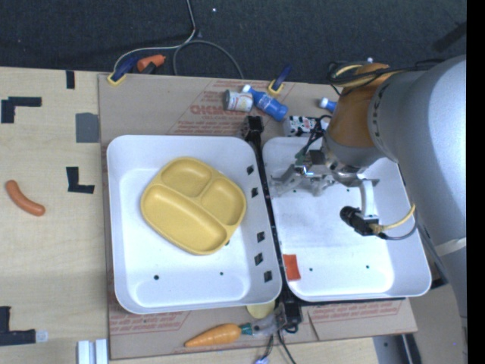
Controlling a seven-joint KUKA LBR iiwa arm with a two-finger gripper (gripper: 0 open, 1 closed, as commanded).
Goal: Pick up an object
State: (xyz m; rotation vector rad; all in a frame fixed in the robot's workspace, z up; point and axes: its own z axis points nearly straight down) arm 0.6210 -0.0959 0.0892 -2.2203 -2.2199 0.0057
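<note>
Claw is down low in the right bin, near that bin's upper-left corner, arm coming in from the right. Can't tell whether it's released or clenched; the metal parts blur together against the white floor, and nothing is visibly gripped.

Most likely pick target, my read: the yellow divided plate, in the left bin, well left of the claw and across the divider. It lies flat, cavities up, roughly centred, so its rim is the only edge a two-finger grab could use. The claw being in the other bin suggests the program is probing there, not going for the plate.

Small orange-red tag sits on the right bin floor, below and slightly left of the claw, near the divider. Looks flat; hard to pinch.

Outside the bins, on the surface:
- carrot, below-left of the claw, past the front edge
- sausage, far left
- blue and white bottle-like clutter, just above the claw, behind the bins
- clamp with orange handle, upper left

Count: 2 bins, 1 plate, 1 tag, 1 carrot, 1 sausage. The clutter count is unclear.

Out-of-bin items look like spares or strays, probably not reachable picks.
</note>
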